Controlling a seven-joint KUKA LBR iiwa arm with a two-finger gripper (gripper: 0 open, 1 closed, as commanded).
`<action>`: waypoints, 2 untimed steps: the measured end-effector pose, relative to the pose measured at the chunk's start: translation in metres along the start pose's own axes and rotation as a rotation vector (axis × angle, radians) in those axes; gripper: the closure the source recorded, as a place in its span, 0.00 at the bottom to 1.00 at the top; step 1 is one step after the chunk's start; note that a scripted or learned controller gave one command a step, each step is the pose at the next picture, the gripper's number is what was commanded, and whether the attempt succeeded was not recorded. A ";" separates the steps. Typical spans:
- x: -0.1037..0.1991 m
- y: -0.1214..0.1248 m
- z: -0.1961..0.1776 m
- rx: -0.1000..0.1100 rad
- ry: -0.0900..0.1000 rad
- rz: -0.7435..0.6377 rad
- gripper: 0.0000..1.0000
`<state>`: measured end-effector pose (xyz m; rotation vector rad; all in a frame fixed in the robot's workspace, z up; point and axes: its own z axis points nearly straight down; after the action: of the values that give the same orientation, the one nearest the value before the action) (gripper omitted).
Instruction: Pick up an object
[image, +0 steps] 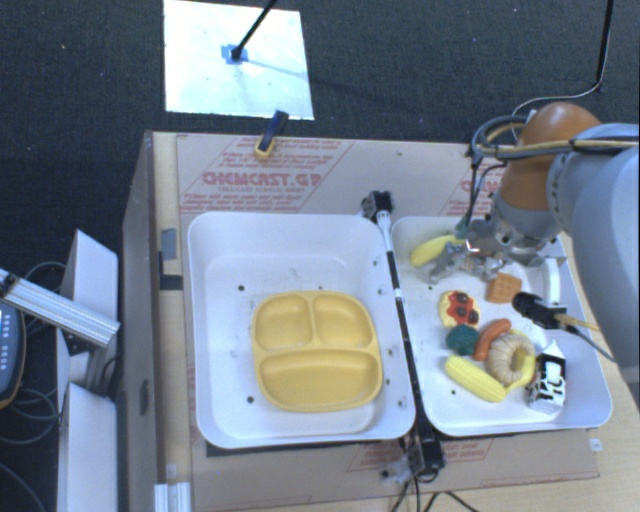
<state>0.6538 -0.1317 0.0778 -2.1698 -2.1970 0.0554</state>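
Observation:
My gripper (468, 262) is low in the right bin (590, 405), at its back, and stands open with nothing visible between its fingers. A yellow banana (431, 250) lies just left of it, close to the left fingertip. An orange square cracker (503, 288) sits just right of the gripper. In front of it lie a pizza slice (458, 308), a green broccoli (462, 340), an orange sausage (491, 339), a pale bagel (510, 356), a corn cob (475, 379) and a black-and-white milk carton (547, 381).
The left bin (215, 250) holds a yellow divided plate (316, 351). A ridge (397, 300) between the two bins runs just left of the banana. The grey arm (590, 200) covers the right bin's back right corner.

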 end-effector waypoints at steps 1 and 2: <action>0.003 -0.043 -0.004 -0.064 -0.012 0.011 0.00; 0.032 0.000 -0.008 -0.041 -0.023 0.011 0.00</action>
<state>0.6537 -0.0998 0.0861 -2.2130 -2.2176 0.0360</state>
